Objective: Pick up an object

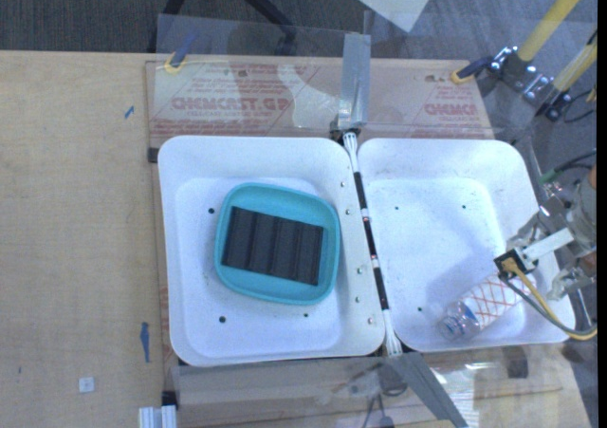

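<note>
Camera view: clear plastic bottle [474, 312] (red-latticed label) beside ribbed teal dish [277, 243].

- The pincer [531, 260] is at the right edge. It has pale, white-grey bars.
- It has a small black block with a yellow-orange mark on it.
- A yellow cable [550, 312] loops down from that block.
- Grey metal parts and thin dark wires sit behind it.

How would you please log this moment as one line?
gripper: over right bin, above plastic bottle | bottle: lying in bin | left bin: teal tray
</note>
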Robot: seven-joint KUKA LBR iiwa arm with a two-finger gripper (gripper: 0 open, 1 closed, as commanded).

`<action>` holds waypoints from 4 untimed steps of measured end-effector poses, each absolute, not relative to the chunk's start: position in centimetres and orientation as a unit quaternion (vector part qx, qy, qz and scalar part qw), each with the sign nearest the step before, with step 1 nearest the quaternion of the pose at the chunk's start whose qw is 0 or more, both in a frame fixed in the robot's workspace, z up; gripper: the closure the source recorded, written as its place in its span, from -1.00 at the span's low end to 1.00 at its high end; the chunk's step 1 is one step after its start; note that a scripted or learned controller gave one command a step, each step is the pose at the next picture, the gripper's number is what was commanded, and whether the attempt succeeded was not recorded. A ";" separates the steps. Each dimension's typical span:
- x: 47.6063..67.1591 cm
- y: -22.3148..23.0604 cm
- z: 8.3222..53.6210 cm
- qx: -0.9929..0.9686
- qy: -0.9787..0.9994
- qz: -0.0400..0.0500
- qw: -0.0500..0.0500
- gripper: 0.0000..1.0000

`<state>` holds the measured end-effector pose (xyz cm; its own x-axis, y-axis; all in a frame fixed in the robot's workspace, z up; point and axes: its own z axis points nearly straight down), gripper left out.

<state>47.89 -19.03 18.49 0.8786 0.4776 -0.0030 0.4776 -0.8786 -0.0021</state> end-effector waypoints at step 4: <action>48.1 -18.5 9.7 -0.995 -0.101 -0.003 -0.001 -1.00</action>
